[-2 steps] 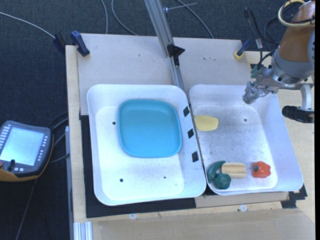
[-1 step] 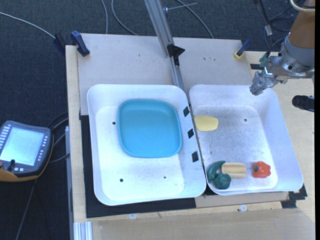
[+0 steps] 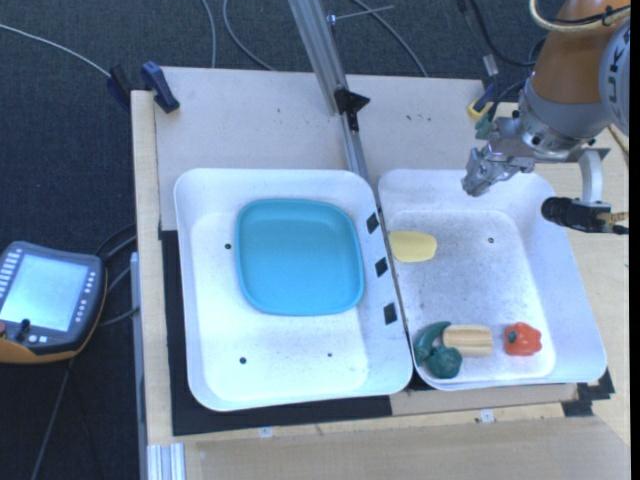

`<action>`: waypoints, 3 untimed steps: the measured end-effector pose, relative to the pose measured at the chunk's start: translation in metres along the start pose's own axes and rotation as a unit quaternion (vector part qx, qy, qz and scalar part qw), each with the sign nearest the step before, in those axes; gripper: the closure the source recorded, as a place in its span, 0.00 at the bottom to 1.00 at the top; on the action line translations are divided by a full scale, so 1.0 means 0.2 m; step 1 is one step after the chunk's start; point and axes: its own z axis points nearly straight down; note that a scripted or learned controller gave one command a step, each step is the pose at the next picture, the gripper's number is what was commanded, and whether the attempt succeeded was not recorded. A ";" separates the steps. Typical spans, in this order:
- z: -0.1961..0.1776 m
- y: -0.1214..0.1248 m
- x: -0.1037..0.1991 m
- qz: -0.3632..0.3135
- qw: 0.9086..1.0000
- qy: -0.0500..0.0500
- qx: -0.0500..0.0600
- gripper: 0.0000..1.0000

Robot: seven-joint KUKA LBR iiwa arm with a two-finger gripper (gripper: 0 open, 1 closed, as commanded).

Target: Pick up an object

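Overhead, the end effector (image 3: 487, 175) hung above the far edge of the right bin (image 3: 560, 268), near that bin's far right corner, with nothing visibly between its fingers; whether it was open or closed could not be told from this angle. Inside the right bin, a pale yellow object (image 3: 413, 246) lay against the left wall, close to the divider between the bins. Along the bin's near edge sat three more items in a row: a dark green vegetable (image 3: 438, 350) at the near left corner, a tan block (image 3: 468, 340) touching it, and a red pepper (image 3: 521, 339) just beside that. The left bin (image 3: 200, 298) carried a blue plate (image 3: 298, 256) in its middle. A teach pendant (image 3: 45, 298) rested off the bench's left edge.
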 end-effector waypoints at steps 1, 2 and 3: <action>0.02 -0.05 0.30 0.000 1.000 0.000 0.000 1.00; 0.05 -0.09 0.58 0.000 1.000 0.000 0.001 1.00; 0.00 -0.18 0.82 0.000 1.000 0.000 0.000 1.00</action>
